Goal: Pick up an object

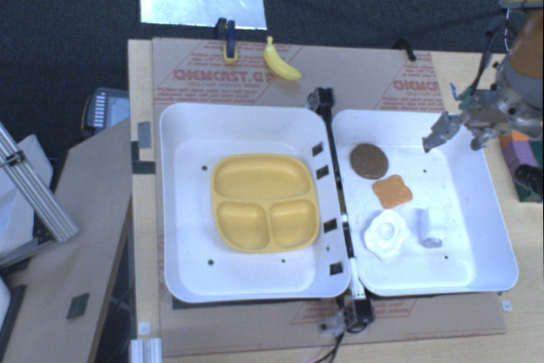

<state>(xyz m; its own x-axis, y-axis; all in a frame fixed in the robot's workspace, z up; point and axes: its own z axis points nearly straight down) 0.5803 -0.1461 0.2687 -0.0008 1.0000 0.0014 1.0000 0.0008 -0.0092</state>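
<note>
1. Two shallow white plastic bins sit side by side on the bench: the left bin and the right bin. They meet along a dark central seam.
2. Left bin holds one item: a yellow plastic divided tray with three compartments, one wide at the top and two smaller below. It lies flat near the bin's middle.
3. Right bin holds four loose items, all in its left half:
   - one round brown flat disc, like a cookie or patty, nearest the far rim;
   - one orange, roughly square flat piece, just beside and below the disc;
   - one white toy fried egg with a pale centre, below the orange piece;
   - one small pale grey-blue upright piece, just right of the egg; its form is too faint to identify.
4. One grey two-finger gripper hangs over the upper right corner of the right bin, well apart from all four items. Its two fingers stand spread and released, with nothing between them.
5. One yellow toy banana lies outside the bins on the brown cardboard sheet behind the left bin.
6. One yellow and dark clamp stands just left of the banana, at the cardboard's far edge.
</note>
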